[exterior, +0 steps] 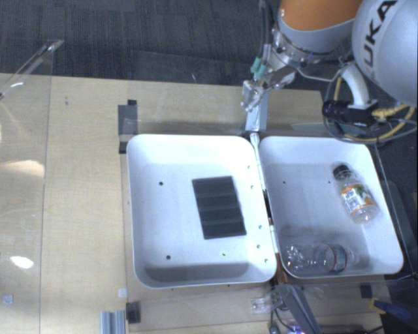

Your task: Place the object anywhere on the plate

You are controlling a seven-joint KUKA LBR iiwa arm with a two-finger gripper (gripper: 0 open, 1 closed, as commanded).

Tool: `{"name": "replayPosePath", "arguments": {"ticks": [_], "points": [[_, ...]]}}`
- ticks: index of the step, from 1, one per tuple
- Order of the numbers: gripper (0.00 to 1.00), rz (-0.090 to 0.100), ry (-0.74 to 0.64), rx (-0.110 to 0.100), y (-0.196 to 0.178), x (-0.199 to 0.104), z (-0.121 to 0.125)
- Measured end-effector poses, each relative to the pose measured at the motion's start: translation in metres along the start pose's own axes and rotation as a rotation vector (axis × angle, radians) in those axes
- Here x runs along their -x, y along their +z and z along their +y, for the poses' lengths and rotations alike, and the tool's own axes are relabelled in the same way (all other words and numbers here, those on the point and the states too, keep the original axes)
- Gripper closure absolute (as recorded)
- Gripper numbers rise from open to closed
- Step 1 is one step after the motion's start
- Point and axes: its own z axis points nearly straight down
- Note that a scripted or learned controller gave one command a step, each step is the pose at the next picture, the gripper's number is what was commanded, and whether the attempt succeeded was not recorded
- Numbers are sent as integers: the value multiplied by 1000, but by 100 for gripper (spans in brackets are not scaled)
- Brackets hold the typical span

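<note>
A flat black rectangular plate (pixel 219 207) with ridges lies in the middle of the left bin (pixel 150 163). A small clear bottle (pixel 354 194) with a dark cap and an orange-and-white label lies on its side in the right bin (pixel 294 163), toward its far right. A clear glass jar (pixel 320 256) lies along that bin's front wall. My gripper (pixel 253 121) hangs over the back edge where the two bins meet, well away from the bottle, the jar and the plate. I see nothing in it.
The arm's grey body with its orange band (pixel 317 16) fills the upper right, with black and yellow cables (pixel 366 117) behind the right bin. A clear panel (pixel 26 196) covers the bench to the left.
</note>
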Motion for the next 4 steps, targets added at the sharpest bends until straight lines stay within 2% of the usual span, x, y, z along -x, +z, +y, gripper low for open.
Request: {"name": "replayPosePath", "arguments": {"ticks": [1, 3, 4], "points": [[100, 1, -87, 1, 36, -19, 49], [100, -4, -92, 16, 11, -20, 51], [0, -4, -92, 16, 11, -20, 51]]}}
